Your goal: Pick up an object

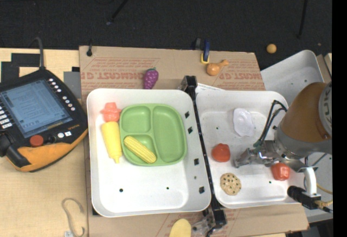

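Reaches in from the right with the gripper (239,161) low over the floor of the right bin (255,198), tip pointing left. Cannot tell from this slant whether the jaws stand wide or narrow.

Just left of the jaws, close to the tip but apart from it: a red tomato (220,152). Below and a little left of the jaws, near the bin's front wall: a chocolate-chip cookie (230,183). Above the jaws, toward the back of the same bin: a crumpled white piece (244,121). Behind the jaws to the right, partly under the wrist: a second red piece (281,171), too hidden to name.

Well off to the left of the jaws, in the left bin (141,198): a green divided plate (162,127) with a corn cob (140,149) in its front compartment, a yellow toy (111,141) beside the plate, and a pink-red toy (110,112) just behind that. Farther back on the cardboard: purple grapes (150,77).
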